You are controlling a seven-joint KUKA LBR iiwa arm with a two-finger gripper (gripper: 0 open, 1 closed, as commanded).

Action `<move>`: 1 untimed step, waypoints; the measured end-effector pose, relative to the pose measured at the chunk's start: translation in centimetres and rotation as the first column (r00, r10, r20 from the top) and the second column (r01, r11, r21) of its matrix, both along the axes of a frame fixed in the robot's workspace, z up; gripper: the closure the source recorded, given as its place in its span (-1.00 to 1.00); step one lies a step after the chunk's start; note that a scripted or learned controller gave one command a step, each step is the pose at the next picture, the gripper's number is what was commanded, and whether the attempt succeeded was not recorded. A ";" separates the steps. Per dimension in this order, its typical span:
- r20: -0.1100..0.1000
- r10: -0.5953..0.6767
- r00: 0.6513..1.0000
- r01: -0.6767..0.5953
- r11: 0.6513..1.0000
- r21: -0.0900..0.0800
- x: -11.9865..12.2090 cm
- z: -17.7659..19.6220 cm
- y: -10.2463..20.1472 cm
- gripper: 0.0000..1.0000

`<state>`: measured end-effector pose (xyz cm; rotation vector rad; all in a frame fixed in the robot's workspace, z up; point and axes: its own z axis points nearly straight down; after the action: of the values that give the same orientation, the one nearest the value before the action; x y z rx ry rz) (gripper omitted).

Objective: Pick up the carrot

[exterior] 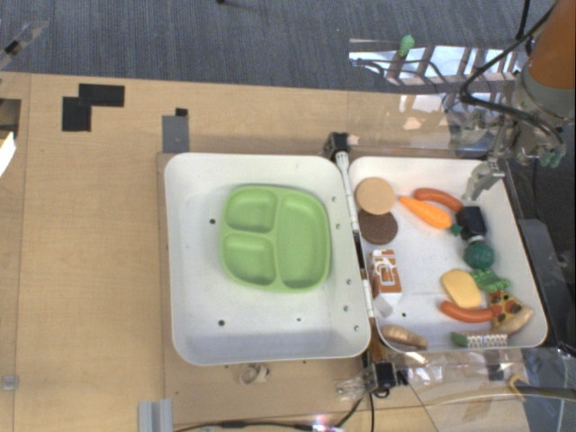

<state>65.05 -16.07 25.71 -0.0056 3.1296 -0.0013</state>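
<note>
End effector [480, 180] hangs over the far right corner of the right bin [531, 268]; grey fingers point down, nothing between them, though how far they stand apart cannot be told. Carrot [427, 211] lies on the bin floor just left of and below the end effector, apart from it, orange body with green tip toward the end effector. A red sausage [437, 197] lies touching the carrot's far side. Further left, two round discs, tan [375, 194] and brown [379, 229]. Green divided plate [274, 238] sits in the left bin [193, 331], well apart.
</note>
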 end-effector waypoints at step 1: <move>0.006 -0.289 0.957 0.289 0.957 0.003 1.9 -12.4 -0.8 -1.00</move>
<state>66.93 -16.86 13.34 0.4515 3.0911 -0.0009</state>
